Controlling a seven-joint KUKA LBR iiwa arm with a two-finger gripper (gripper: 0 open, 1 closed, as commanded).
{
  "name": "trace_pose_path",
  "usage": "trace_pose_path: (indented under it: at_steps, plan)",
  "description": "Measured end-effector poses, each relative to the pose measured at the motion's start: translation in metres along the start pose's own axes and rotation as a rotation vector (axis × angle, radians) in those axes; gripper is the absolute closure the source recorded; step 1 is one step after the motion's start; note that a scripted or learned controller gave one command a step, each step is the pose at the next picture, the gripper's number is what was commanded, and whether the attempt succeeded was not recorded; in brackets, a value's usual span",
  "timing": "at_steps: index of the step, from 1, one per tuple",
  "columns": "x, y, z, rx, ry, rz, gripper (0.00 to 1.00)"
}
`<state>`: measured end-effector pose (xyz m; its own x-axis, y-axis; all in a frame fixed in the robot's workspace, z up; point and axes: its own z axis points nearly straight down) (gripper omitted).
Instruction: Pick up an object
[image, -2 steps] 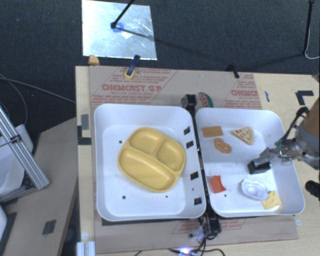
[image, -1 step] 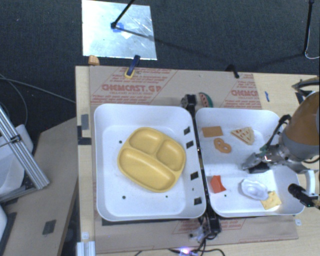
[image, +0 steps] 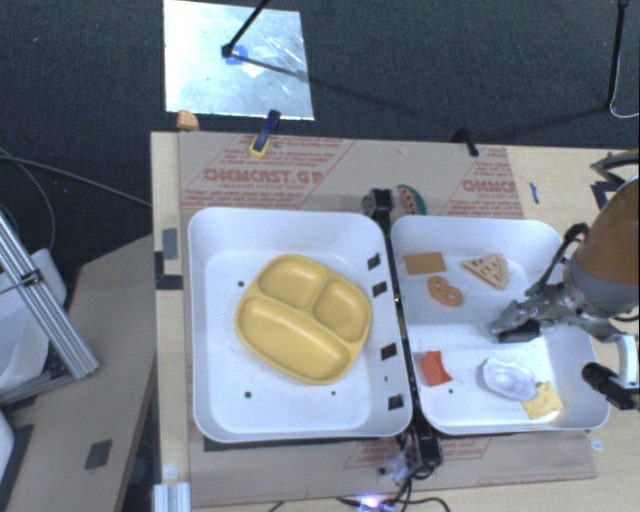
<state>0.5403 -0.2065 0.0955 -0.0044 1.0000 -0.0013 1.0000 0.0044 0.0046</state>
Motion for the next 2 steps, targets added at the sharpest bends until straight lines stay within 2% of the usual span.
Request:
trace_pose_path:
  at_steps: [1, 2]
  plan:
    - [0.096, 0.084, -0.006, -0.005, 0.005, -0.011, 1.0]
    - [0.2, 0.015, -0.094, -0.003, 0.008, -0.01, 1.0]
